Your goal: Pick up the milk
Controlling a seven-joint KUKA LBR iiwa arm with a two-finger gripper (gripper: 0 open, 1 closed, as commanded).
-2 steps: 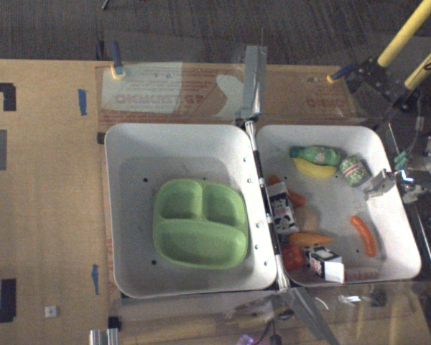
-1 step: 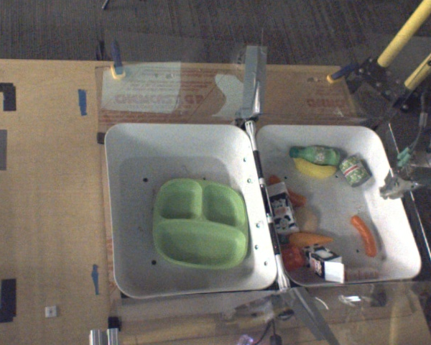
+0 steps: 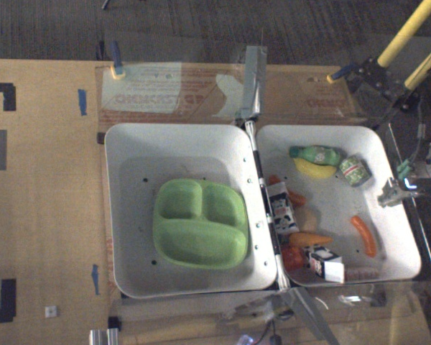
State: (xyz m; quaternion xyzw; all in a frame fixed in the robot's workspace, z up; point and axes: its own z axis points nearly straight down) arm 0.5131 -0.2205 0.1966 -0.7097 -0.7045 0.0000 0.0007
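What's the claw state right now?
Claw: at the right bin's right rim, apart from the milk carton; open or closed cannot be told.

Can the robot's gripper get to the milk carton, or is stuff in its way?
Probably yes. The milk lies uncovered against the right bin's left wall, top open. The gripper hangs at the opposite rim. A carrot crowds it, so the grab may be tight.

Dim, soft img; glare on left bin point(image 3: 129, 149) wall, floor dark, slight blur.
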